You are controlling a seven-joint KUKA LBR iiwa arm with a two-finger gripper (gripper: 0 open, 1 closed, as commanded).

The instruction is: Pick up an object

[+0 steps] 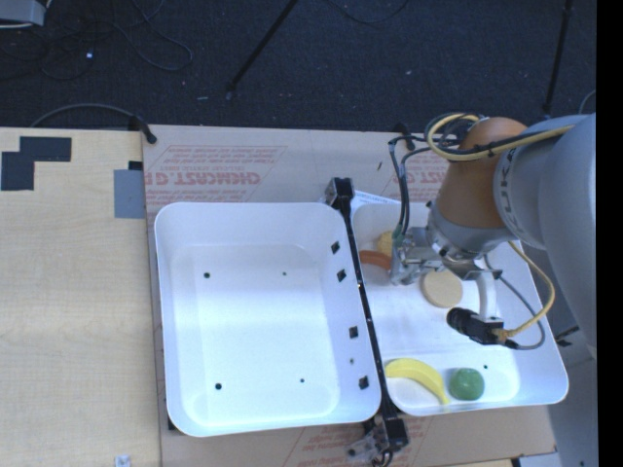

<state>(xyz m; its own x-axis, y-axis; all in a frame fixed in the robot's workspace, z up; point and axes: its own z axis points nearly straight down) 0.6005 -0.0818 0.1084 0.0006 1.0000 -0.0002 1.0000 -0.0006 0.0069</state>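
End effector [407, 264] down in right bin [545, 377] – can't tell its state, wrist blocks it. Orange obj [374, 258] just left of it, tan disc [442, 289] just right. Banana [417, 376] + green ball [467, 384] near the bin's front wall. Left bin [195, 232] beside it – on cardboard, wood counter [68, 309], dark floor w/ cables behind.
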